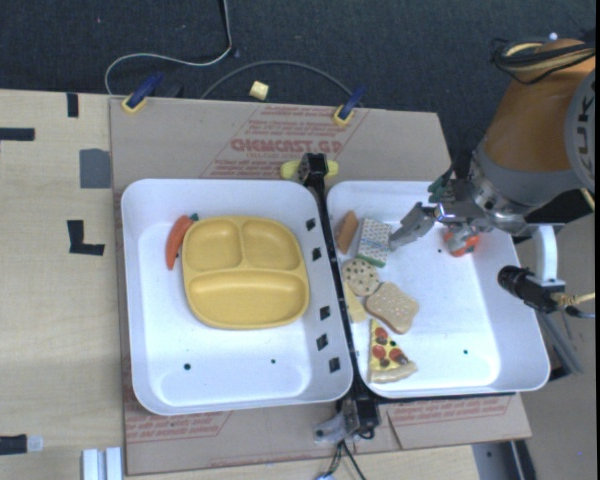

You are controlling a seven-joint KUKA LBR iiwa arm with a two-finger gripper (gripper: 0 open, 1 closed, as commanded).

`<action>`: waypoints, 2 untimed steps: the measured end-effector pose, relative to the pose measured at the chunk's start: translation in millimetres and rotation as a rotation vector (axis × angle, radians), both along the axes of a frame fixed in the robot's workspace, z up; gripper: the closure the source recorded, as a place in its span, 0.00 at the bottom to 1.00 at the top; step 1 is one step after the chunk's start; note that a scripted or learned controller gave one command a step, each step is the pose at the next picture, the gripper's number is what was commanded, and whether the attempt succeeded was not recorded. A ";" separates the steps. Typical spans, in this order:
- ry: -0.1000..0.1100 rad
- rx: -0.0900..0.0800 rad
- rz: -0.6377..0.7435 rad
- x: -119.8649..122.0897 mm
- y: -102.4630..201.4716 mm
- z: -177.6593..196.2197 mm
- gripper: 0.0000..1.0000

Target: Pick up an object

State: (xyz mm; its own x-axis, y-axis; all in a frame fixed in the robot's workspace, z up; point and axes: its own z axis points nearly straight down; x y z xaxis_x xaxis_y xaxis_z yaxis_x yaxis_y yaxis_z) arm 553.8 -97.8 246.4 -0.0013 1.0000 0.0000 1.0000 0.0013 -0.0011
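The gripper (412, 224) hangs low over the right bin (480, 308), and I cannot tell its state, with the toy food close below it, the cracker (373, 240), bread (393, 307) and pizza slice (388, 356), likely piled there for picking.
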 end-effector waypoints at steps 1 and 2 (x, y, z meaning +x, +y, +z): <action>0.001 -0.001 0.003 70.8 28.2 -66.5 0.00; -0.007 -0.008 -0.002 92.6 -1.4 -161.4 0.00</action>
